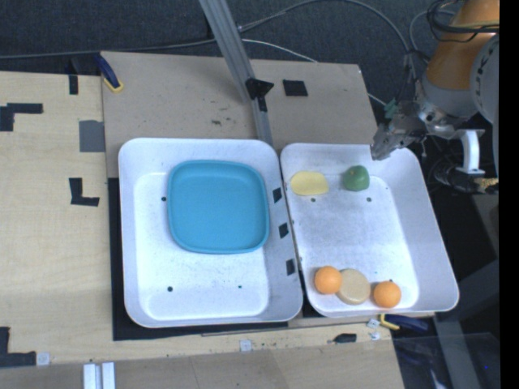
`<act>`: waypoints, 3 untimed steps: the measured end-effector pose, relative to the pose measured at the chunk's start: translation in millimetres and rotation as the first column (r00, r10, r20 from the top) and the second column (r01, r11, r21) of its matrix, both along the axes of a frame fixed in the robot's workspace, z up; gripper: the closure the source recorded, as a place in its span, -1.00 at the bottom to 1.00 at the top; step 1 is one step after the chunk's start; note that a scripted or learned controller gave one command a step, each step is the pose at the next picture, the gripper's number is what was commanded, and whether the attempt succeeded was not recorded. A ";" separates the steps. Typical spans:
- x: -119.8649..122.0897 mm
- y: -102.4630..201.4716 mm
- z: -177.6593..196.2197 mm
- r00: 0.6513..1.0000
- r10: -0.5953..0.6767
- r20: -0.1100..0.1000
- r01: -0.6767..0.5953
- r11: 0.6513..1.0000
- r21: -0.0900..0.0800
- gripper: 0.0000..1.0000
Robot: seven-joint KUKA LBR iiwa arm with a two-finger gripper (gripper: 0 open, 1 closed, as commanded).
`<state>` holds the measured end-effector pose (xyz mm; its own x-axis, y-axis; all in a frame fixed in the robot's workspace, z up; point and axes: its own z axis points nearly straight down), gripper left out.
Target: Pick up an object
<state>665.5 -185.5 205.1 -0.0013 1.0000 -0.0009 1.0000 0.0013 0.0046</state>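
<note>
We find two white bins side by side on the bench. The left bin (138,217) holds a blue plate (217,206), lying flat near its middle. The right bin (422,217) holds five small items: a pale yellow piece (309,184) and a green ball (355,178) near its upper edge, and along its lower edge an orange ball (328,280), a beige disc (353,287) touching it, and a second orange ball (387,294) just beside the disc.

The gripper (384,146) sits at the upper right corner of the right bin, over or just outside the rim, with the arm entering from the right of the frame. We cannot tell from this view whether the claw is released or clenched; nothing is visibly held in it.

We judge the task to be at the approach stage, with no item lifted. The green ball is the nearest candidate, just down and left of the gripper and clear of the yellow piece. For a sound pick we advise centring above the ball before descending, so the claw straddles it rather than nudging it aside, since a round item may roll. The rim is close by, so the descent should stay inside the bin wall. The cluster along the lower edge looks harder, as its items crowd one another.
</note>
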 end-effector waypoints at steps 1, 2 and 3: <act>0.1 0.2 1.9 1.000 -0.001 -0.005 0.001 1.000 0.001 1.00; -1.1 58.2 -4.2 1.000 0.003 -0.005 -0.003 1.000 0.002 1.00; -9.9 108.7 8.1 1.000 0.003 -0.004 -0.003 1.000 0.002 1.00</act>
<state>655.6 -76.8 213.2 -0.0044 1.0000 0.0012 1.0000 0.0044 0.0010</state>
